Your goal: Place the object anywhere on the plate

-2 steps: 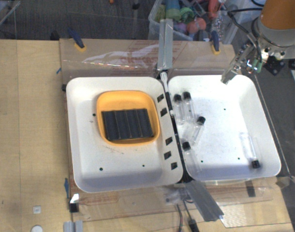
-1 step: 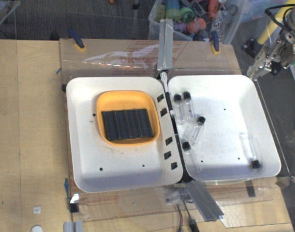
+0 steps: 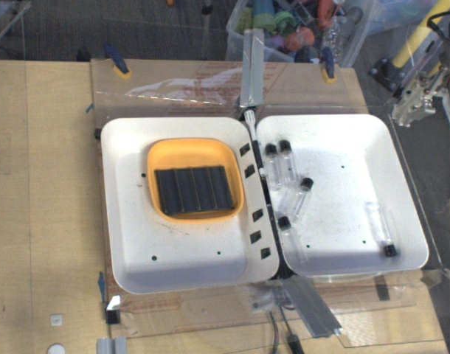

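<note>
Tabletop (image 3: 40, 198): pale wood, filling the left and lower part of the frame and carrying two shallow white bins side by side.
Background: a clear storage tub of coloured toys (image 3: 306, 9) sits at the upper middle, beyond the bins.
Left bin (image 3: 129, 257): holds an orange plate (image 3: 157, 157), set slightly above the bin's centre.
Object (image 3: 194, 190): a dark, ribbed rectangular block lies flat on the plate, inside its rim, toward the lower edge.
Right bin (image 3: 343, 139): holds several clear vials with black caps; a cluster (image 3: 284, 175) lies near the divider on its left side, and one more vial (image 3: 380, 231) rests near the lower right corner.
Gripper (image 3: 415, 103): seen at the upper right edge of the frame, well outside both bins; whether it is released or clenched I cannot tell, and nothing is visibly carried.
Arm: yellow and dark parts show at the far upper right, well apart from the plate.
Progress: judging by how things lie, the placement looks done, since the block rests fully on the plate.
Left to do: seemingly nothing beyond the arm keeping clear.
</note>
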`<state>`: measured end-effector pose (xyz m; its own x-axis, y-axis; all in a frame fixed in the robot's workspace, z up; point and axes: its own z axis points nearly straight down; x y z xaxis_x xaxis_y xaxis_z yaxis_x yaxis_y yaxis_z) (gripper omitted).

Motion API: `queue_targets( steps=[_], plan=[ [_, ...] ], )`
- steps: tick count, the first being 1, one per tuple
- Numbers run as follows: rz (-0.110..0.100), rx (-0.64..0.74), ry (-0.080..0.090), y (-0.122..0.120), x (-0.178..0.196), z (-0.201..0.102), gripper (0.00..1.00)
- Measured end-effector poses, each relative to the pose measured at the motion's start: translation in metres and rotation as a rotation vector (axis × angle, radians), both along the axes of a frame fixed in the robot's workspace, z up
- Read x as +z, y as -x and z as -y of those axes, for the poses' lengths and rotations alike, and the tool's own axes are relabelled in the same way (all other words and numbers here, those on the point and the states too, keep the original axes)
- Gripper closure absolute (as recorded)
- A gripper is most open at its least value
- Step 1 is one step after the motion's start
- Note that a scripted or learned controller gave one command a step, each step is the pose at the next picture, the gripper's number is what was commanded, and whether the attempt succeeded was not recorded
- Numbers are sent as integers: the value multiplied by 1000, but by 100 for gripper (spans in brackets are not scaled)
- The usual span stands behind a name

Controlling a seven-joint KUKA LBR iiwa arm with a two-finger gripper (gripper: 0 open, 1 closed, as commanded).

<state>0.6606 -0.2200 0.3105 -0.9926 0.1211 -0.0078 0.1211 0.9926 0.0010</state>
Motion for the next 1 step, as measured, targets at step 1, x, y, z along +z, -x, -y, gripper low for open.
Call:
queue_targets(
  steps=[1],
  plan=[
    [0, 0, 0, 0, 0, 0, 0]
  ],
)
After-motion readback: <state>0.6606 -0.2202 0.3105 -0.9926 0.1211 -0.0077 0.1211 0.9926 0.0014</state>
